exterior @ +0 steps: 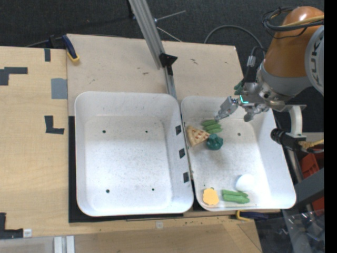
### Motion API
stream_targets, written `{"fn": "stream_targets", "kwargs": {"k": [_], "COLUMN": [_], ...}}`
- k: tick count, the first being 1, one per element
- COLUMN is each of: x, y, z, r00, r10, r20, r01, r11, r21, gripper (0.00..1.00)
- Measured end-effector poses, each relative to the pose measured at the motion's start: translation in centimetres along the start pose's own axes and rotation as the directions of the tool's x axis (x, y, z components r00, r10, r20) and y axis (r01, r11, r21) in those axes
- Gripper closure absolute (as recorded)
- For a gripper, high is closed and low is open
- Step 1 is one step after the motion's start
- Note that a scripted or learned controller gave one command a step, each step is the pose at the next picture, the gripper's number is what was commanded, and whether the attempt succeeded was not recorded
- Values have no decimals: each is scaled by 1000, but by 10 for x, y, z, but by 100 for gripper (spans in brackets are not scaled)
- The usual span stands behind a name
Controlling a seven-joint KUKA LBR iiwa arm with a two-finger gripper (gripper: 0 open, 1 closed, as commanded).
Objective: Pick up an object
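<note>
Partial "KU" lettering legible on arm (295,46) at right edge, rest cut off. Gripper (238,109) over right bin (274,157), fingers spread, nothing between. Green object (211,125) just beside left fingertip; shape hard to make out.

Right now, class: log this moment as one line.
arm: over right bin | gripper: above green piece | holding: nothing seen | left bin: untouched

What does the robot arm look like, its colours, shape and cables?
The arm is thick and rounded, grey with a glossy orange band on top. Black cables loop beside that band. Its end effector is small, grey metal with a little teal light.
</note>
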State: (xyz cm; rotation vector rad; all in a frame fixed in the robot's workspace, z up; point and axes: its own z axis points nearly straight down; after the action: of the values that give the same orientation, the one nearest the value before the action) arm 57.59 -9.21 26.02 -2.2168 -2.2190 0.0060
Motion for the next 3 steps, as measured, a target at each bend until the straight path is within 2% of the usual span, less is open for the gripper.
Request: {"fn": "stream_targets", "kwargs": {"k": [1, 3], "x": [0, -12], "y": [1, 10], "z": [-2, 96], "r00": [1000, 1000], "r10": [-1, 1], "r20": [1, 2], "r01": [1, -1], "r11": [1000, 1000], "r21": [-5, 1], "gripper": [0, 0]}}
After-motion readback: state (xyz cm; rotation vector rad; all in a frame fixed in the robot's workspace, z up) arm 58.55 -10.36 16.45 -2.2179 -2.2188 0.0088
